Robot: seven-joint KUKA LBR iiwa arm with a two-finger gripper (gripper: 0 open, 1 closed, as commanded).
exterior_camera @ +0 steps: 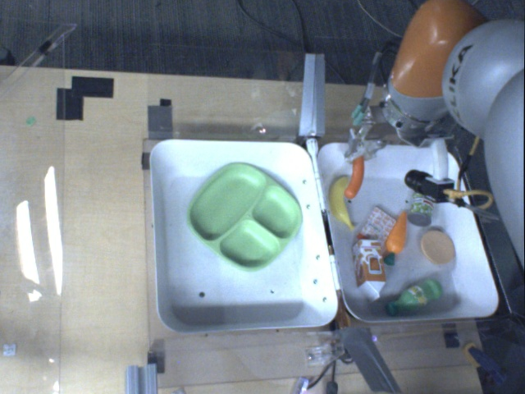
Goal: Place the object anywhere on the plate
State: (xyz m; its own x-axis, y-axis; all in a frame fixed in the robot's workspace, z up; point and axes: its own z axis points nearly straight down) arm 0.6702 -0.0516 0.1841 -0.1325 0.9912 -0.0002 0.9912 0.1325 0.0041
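The jaws (358, 148) held a carrot (354, 179) above the right bin (484, 253); next, carry it left to the green plate (244, 213).

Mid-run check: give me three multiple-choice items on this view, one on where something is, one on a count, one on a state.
1. Where is the green plate?
A. left bin
B. right bin
C. on the bench outside the bins

2. How many compartments does the plate have?
A. two
B. three
C. five

3. What is between the fingers of the claw?
A. the banana
B. the green bottle
C. a small carrot

Answers:
1. A, it lies in the left bin.
2. B, three hollows show in it.
3. C, the small carrot hangs from the claw over the right bin, beside the banana.
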